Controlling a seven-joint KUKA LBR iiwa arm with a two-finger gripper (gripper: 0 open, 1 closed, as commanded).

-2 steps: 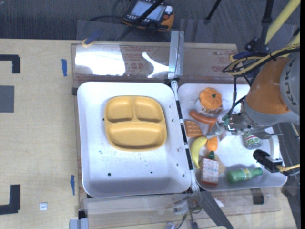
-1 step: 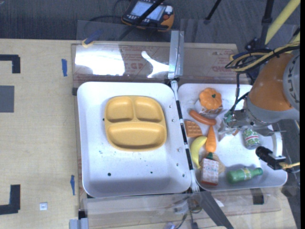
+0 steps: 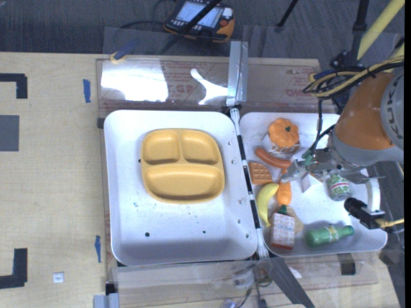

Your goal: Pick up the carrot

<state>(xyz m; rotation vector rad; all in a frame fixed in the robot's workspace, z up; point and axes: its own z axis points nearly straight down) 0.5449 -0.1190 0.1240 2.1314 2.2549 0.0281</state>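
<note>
The pincer (image 3: 299, 170) hangs low in the right bin (image 3: 376, 239), I cannot tell its grip state, and the carrot (image 3: 284, 192) lies just below and left of it, between the banana (image 3: 266, 201) and a small can (image 3: 338, 186).

Small orange carrot (image 3: 284, 193), right bin (image 3: 369, 239)

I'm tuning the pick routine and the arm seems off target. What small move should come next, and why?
Probably a short shift toward the banana and down. The gripper hangs by the hot dog, while the carrot lies just below it in the right bin, so the gripper isn't yet over the carrot.
</note>
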